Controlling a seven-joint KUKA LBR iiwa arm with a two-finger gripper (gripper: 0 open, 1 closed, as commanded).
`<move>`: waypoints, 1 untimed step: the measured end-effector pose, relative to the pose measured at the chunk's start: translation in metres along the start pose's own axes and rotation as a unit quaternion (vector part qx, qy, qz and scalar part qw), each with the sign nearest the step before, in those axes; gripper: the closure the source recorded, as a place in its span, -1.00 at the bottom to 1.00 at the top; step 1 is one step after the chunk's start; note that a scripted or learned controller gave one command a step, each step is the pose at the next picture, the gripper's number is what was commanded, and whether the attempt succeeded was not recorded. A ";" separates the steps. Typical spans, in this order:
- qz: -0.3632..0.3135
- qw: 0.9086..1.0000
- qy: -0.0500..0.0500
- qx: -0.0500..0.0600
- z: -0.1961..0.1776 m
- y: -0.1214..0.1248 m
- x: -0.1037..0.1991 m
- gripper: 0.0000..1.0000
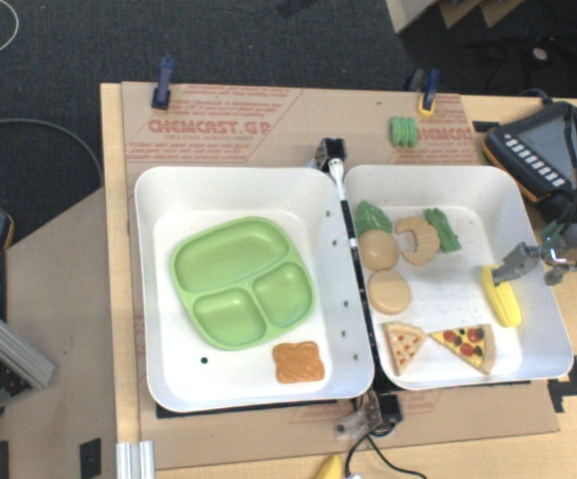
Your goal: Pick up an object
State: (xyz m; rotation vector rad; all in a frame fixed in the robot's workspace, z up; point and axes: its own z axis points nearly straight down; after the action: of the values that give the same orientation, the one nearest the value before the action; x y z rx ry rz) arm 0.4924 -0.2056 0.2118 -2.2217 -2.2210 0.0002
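The gripper (516, 263) is sitting low over the right bin's (501, 186) right edge, just beside the yellow corn (501, 296); whether it is open, I cannot tell. Pizza slices (465, 344), cookies (388, 291) and green pieces are crowding the right bin's left and near parts, leaving bare floor at its centre. The green divided plate (242, 280) is occupying the left bin (159, 267), a waffle (298, 361) lying near its front edge.
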 end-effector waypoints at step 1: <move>-0.001 1.000 -0.002 -0.002 0.056 0.047 -0.019 -1.00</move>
State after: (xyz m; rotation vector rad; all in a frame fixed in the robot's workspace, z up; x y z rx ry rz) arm 0.5397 -0.2245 0.1563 -2.2221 -2.2273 -0.0002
